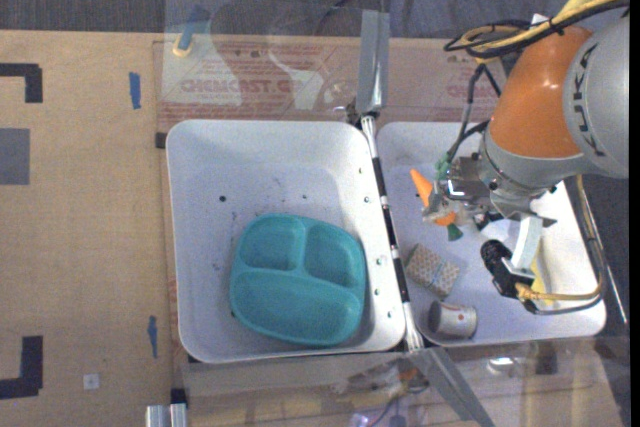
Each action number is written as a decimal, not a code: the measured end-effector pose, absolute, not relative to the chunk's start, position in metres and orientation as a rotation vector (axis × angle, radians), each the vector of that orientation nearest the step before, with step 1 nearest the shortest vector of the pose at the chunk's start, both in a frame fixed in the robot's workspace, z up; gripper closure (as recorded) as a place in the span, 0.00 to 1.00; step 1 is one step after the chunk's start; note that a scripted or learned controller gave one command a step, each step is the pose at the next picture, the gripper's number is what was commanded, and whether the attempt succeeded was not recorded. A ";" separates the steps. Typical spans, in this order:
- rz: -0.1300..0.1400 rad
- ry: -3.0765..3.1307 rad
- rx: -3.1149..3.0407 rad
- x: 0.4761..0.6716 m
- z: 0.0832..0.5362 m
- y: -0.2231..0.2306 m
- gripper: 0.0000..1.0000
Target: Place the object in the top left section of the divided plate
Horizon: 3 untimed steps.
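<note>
Cardboard-topped bench, two white bins. The teal divided plate (298,280) sits at the left bin's (200,165) front edge; the gripper (450,200) hangs over the right bin (400,155), well apart, beside an orange carrot-like object (423,185) near its back-left corner. Grip state: can't tell.

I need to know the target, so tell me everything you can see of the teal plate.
The plate is teal, looks like plastic, a rounded rectangle with three sections: two smaller ones at its far side, one wide one nearer the camera. It lies flat, slightly turned, in the left bin, towards the near right corner. Nothing lies in it.
</note>
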State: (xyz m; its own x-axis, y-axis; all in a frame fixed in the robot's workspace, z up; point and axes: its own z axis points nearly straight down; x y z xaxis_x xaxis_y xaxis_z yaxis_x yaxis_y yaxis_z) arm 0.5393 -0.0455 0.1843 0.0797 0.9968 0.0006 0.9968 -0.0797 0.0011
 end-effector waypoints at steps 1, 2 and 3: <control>0.002 2.527 1.863 0.554 0.209 0.047 1.00; 0.002 2.809 1.402 0.568 0.267 0.099 1.00; 0.002 2.937 1.112 0.521 0.260 0.146 1.00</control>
